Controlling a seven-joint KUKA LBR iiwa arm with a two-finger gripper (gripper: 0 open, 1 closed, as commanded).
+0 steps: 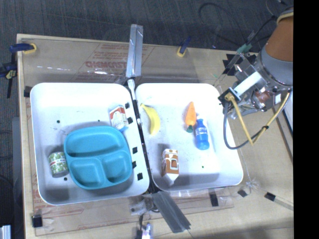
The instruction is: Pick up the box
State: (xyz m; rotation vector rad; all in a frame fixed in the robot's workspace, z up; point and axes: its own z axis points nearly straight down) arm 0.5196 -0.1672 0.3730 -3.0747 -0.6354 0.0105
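Near the front of the right bin (215, 167), we see the orange-and-white box (170, 163) standing alone, below the banana (152, 119) and left of the blue bottle (201, 136). The gripper (253, 96) hovers off the bin's right rim, well apart; we cannot tell whether it is spread or closed

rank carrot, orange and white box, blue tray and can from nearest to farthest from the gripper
From the gripper:
1. carrot, right bin, middle
2. orange and white box, right bin, front left corner
3. blue tray, left bin
4. can, left bin, far left
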